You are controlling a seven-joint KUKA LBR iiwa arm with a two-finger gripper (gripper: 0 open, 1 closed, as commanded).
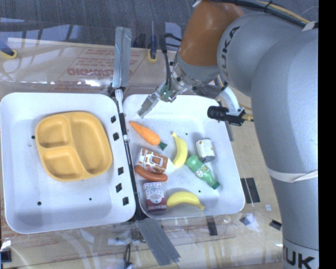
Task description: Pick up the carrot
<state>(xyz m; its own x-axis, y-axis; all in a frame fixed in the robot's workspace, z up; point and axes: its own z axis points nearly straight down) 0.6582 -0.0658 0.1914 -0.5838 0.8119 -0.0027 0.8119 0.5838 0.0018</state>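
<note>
Carrot (145,133): smooth orange taper, green stub at one end, lying slantwise in the upper left of the right bin (227,200). Claw (146,107) hangs above and apart from it, thin metal fingers close together, nothing between them.

Right bin, shallow glossy white plastic, also holds two curved yellow bananas (180,151), a small can (205,149), a green bottle (202,171), a sausage (151,174) and two printed packets. Left bin (17,206) holds a matte yellow divided plate (73,145) with rounded corners.
</note>
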